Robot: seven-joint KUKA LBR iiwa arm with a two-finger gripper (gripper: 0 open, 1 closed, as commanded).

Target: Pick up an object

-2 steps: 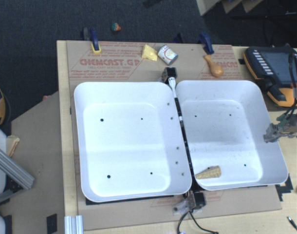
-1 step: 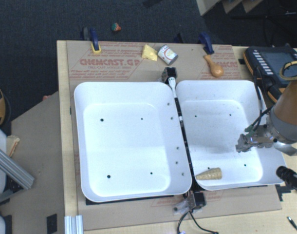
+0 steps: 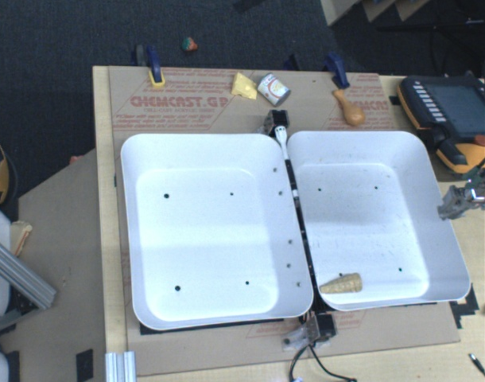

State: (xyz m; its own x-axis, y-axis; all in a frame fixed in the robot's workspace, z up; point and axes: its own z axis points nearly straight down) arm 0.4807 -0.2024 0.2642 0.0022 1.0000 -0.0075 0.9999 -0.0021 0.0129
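Table (image 3: 115, 213): light wooden board under brown printed cardboard, carrying both bins side by side.
Left bin (image 3: 147, 165): shallow white plastic tray with rounded corners, on the left half of the table, four small dark dots on its floor.
Right bin (image 3: 409, 165): matching shallow white tray, touching the left bin along a dark centre seam.
Pincer (image 3: 463, 199): grey metal part at the table's right edge, just outside the right bin's right wall; I cannot tell how it is set.
Tan cone-shaped object (image 3: 341, 283): lies flat on the right bin's floor near its front-left corner, close to the front wall; long axis runs roughly left to right, narrow tip pointing left toward the centre seam, wider end to the right.
Orange-brown pear-shaped piece (image 3: 351, 110): on the cardboard behind the right bin, near the table's back edge.
Yellow wedge (image 3: 244, 87): on the cardboard behind the left bin, by the back edge.
Small white box (image 3: 273, 90): just right of the yellow wedge.
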